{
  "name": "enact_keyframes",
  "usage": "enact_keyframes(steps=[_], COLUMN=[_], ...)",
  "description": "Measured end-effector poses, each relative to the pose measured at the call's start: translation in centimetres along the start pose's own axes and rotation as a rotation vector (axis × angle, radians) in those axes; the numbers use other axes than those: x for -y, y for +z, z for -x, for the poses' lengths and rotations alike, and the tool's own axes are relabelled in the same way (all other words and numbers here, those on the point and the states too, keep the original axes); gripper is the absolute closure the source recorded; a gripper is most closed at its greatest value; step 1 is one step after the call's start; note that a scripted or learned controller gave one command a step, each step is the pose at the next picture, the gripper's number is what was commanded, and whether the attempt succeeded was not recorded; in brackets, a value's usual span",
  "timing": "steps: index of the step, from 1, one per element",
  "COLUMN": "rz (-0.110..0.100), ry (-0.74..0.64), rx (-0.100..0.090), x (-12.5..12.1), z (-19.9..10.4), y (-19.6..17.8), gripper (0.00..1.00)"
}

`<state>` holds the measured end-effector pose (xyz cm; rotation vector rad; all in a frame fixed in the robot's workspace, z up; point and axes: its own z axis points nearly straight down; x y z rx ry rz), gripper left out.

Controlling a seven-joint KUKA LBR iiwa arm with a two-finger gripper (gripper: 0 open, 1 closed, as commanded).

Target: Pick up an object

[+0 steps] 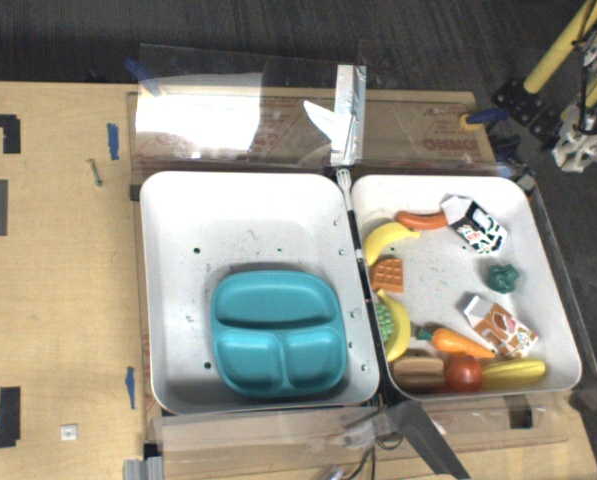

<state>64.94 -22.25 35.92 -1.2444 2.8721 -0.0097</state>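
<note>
White bins (178, 218) on what looks like plywood bench (48, 268), dark floor (278, 8).

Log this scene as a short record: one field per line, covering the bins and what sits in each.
left bin: holds a teal divided tray, three compartments, lying flat toward the near side
right bin: holds a pile of toy food
far side of right bin: orange carrot, yellow banana, black-and-white carton
middle: small dark green piece, waffle-like orange piece
near side: red tomato, yellow corn-like piece, printed box
bench: tan board with black markings
</note>
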Motion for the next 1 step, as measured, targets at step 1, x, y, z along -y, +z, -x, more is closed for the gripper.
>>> enact_keyframes(steps=[1], rz=[-0.003], ry=[0.014], rx=[0.002], x=[1.43], z=[1.32], y=[-7.78], gripper=[1.0])
